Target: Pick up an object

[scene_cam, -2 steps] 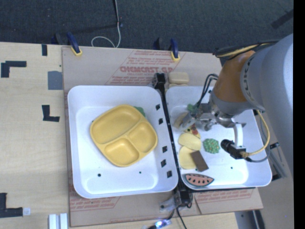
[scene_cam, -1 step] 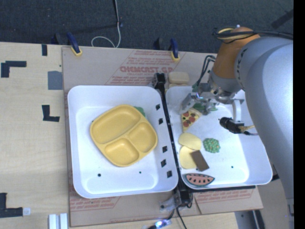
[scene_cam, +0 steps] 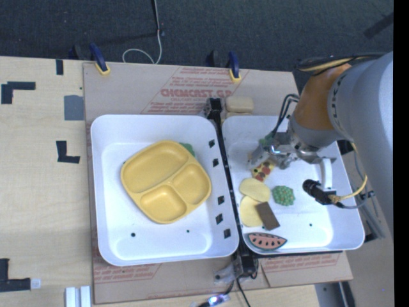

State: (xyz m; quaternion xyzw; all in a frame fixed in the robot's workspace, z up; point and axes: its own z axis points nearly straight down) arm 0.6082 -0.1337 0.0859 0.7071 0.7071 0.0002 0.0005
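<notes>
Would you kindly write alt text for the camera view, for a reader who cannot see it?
A grey arm with an orange band lowers its gripper into the right white bin, above small toy foods: yellow slices, a green broccoli piece and a watermelon slice. The left bin holds a yellow divided plate.

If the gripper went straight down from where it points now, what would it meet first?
Most likely the small multicoloured toy just below the gripper in the right bin; depth is hard to judge from this slanted view.
</notes>
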